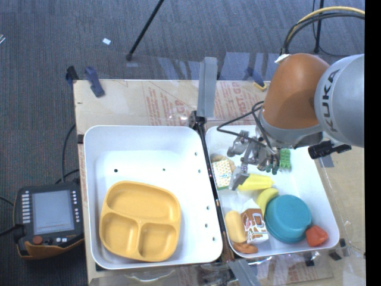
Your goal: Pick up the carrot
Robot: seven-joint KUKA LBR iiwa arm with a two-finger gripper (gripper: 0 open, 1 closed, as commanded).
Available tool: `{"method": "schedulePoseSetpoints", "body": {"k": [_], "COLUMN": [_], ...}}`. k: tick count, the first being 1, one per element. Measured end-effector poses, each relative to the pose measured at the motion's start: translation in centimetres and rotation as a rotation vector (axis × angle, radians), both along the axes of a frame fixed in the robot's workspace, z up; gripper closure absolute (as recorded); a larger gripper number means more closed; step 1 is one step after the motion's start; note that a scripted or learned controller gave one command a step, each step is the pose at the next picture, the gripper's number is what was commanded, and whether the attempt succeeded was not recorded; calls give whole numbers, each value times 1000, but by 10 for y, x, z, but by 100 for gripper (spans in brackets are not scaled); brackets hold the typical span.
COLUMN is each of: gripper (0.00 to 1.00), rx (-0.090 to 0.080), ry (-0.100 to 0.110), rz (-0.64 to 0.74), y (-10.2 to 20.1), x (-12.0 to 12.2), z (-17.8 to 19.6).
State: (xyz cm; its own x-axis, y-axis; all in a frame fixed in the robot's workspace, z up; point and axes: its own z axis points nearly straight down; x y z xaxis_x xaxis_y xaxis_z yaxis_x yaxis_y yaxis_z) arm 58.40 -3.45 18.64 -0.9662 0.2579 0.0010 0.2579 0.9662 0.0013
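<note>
Right bin (315, 177): I log the carrot (245, 248) at the near rim, just below a small carton (256, 225), beside a teal bowl (288, 217). My end effector (241, 173) hangs over a yellow item (256, 182) mid-bin; I cannot tell how wide it stands. Left bin (143, 145): yellow divided plate (140, 220).

Single fixed camera looking down at a slant from above the bench (137, 103), taking in both white bins (95, 159) side by side, arm (333, 100) entering from the right, floor showing beyond
</note>
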Motion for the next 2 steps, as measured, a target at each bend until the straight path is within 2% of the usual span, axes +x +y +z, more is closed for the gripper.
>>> {"method": "schedulePoseSetpoints", "body": {"k": [1, 2], "gripper": [0, 0], "rx": [-1, -1], "ry": [2, 2], "rz": [-131, -129], "y": [53, 54], "x": [-20, -20], "z": [0, 0]}}
